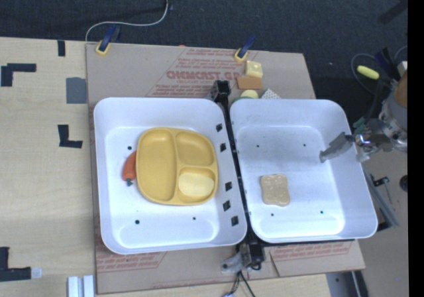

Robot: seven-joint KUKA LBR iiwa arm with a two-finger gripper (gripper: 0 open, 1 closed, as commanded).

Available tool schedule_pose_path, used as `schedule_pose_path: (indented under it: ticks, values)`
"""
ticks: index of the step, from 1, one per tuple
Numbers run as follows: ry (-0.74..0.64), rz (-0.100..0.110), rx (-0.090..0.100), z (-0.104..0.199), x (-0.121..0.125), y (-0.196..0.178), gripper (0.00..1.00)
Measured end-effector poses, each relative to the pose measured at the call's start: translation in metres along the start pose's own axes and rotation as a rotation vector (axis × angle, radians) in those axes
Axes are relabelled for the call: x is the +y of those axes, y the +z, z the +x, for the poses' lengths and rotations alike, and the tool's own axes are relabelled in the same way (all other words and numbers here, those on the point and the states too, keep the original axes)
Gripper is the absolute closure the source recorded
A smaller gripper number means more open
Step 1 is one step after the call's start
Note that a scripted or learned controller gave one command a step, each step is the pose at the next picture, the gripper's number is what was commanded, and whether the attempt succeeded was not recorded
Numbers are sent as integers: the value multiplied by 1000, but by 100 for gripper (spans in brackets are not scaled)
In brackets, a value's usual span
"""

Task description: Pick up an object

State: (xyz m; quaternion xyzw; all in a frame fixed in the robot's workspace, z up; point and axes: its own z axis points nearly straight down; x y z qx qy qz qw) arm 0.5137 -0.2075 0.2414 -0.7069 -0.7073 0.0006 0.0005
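Over the right bin's far-right rim: pincer, grey, reaching in from the right edge, one finger tip visible pointing down-left.
Pincer state: cannot tell how far open; nothing seen between its fingers.
Right bin: white, shallow, directly under and left of the pincer.
Beige slice-shaped object: flat on the right bin's floor, down-left of the pincer, near but apart from it.
Left bin: white, touching the right bin, well left of the pincer.
Yellow divided plate: lying in the left bin, far left of the pincer.
Orange object: tucked under the plate's left edge, mostly hidden.
Small blocks: behind the bins, up-left of the pincer, on the cardboard sheet.
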Motion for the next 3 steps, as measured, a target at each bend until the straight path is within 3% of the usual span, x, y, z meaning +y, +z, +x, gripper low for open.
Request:
schedule_pose_path:
  ticks: [1,2,3]
  values:
    - [-7,5,4,79,33,109,0]
    - [0,-3,-2,92,13,159,0]
    - [0,-3,-1,92,15,146,100]
